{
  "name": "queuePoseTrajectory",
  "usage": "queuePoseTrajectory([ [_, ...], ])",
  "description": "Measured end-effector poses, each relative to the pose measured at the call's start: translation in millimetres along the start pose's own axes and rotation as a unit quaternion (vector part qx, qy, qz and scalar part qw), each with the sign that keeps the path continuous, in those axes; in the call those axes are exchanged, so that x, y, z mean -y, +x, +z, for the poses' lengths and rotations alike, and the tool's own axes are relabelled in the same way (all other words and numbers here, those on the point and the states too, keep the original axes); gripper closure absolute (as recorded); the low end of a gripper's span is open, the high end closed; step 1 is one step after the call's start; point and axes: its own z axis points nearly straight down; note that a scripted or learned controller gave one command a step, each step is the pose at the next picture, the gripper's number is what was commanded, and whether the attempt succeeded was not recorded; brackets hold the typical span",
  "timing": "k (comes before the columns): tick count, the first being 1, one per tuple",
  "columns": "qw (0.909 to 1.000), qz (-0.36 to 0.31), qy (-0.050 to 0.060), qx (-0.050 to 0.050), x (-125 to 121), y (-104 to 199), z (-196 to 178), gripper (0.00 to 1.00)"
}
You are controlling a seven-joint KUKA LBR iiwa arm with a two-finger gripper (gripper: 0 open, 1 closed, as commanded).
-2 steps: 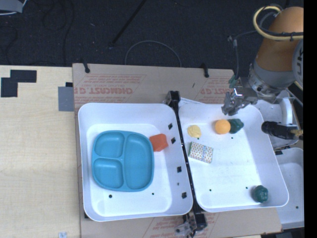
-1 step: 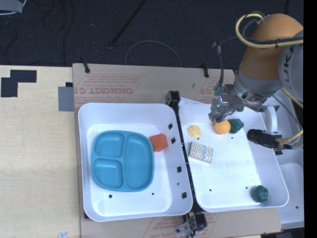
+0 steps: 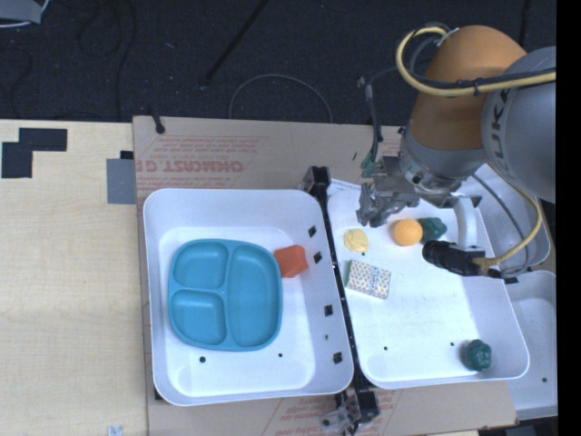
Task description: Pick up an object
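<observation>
A pale wood-grain bench top [image 3: 64,289] is occupying the left side, bearing black [image 3: 32,148] and grey [image 3: 120,180] square markers, while a brown cardboard sheet [image 3: 227,153] is lying under the bins and dark carpeted floor [image 3: 182,44] with loose black cables [image 3: 241,30] is running behind.

There are two white bins: a left bin [image 3: 159,243] and a right bin [image 3: 427,352]. One blue plate [image 3: 224,293]. One orange block [image 3: 291,261]. One yellow lump [image 3: 356,240]. One orange ball [image 3: 407,232]. One patterned packet [image 3: 369,279]. Two dark green things [image 3: 476,354] [image 3: 434,227].
</observation>
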Motion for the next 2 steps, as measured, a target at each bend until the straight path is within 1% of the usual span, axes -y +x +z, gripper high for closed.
queuePoseTrajectory([
  [1,1.0000,0.000,0.001,0.000,12.9,53.4,19.8,1.00],
  [2,1.0000,0.000,0.000,0.000,11.1,109.7,20.1,1.00],
])
